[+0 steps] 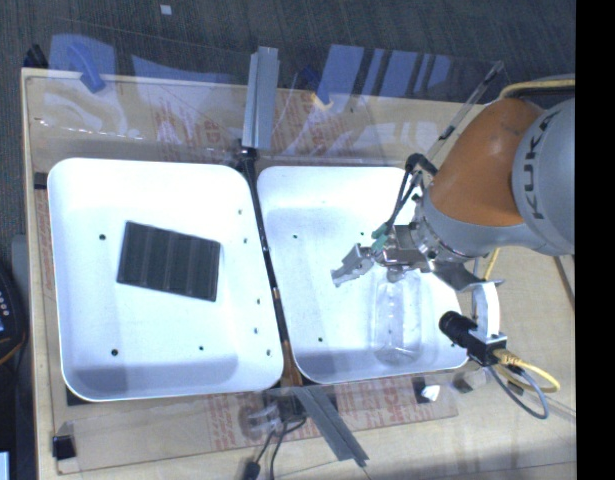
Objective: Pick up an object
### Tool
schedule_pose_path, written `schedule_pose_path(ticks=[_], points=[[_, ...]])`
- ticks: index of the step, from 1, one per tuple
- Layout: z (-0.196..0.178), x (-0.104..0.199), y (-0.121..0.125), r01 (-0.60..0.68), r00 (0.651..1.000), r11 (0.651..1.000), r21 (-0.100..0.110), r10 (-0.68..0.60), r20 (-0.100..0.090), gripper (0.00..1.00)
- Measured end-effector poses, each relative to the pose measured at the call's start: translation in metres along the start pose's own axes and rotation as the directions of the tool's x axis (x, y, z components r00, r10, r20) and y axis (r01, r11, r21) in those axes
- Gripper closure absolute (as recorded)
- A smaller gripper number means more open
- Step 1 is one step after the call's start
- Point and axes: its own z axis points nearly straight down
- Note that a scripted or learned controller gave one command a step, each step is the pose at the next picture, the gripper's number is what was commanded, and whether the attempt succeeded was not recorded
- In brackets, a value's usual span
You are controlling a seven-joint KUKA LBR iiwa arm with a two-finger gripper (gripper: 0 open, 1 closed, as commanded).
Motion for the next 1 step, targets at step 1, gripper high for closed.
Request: schedule_pose_path(ticks=[1], points=[[-0.0096,0.0006,0.0009,0.006,1.0,1.0,0.002,-0.006,0.0,1.0]])
